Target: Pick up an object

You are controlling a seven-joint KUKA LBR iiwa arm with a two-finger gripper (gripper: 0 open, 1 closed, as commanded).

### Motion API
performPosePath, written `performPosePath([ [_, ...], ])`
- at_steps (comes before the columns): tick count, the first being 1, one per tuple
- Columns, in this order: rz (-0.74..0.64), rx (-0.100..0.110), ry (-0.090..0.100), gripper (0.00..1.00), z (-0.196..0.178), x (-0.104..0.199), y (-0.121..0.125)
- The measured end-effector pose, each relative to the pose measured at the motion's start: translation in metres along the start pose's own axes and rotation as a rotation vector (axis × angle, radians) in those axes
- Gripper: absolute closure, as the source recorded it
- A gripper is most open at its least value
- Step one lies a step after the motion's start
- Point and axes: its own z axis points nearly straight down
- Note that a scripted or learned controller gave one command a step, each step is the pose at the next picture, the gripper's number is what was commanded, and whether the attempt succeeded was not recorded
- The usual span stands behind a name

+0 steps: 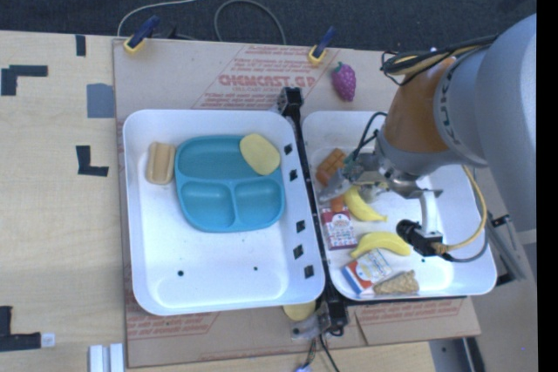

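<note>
Below, my arm (453, 118) reaches in from the right over the right bin (475, 274), its orange band (414, 122) sitting above the wrist; my claw (353, 179) hangs low over the bin's left half, among the small things there. Whether my claw is apart, together or clamped on anything I cannot tell, since the wrist hides it.

Right bin, contents: an orange block (330, 164) near the upper left, just beside my claw; a small banana (363, 206) directly under my claw, whether touching it I cannot tell; a red and white packet (339, 229) below the orange block, next to the divider; a second banana (384, 243) lower, toward the middle; a white carton (364, 272) with red and blue print near the bottom edge; a tan wafer (398, 282) just beside that carton.

Left bin (139, 213), contents: a blue divided tray (228, 187) in the upper middle; a yellow round piece (260, 152) resting on the tray's upper right corner; a tan slice of bread (159, 162) touching the tray's left side.

Outside the bins: a purple bunch of grapes (343, 81) lies on the brown board (253, 78) above the right bin; two clamps (139, 36) hold the board's top edge
</note>
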Motion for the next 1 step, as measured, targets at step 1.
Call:
performPosePath([
  [1,0.001,-0.004,0.0,1.0,-0.0161,-0.0008,0.0008],
])
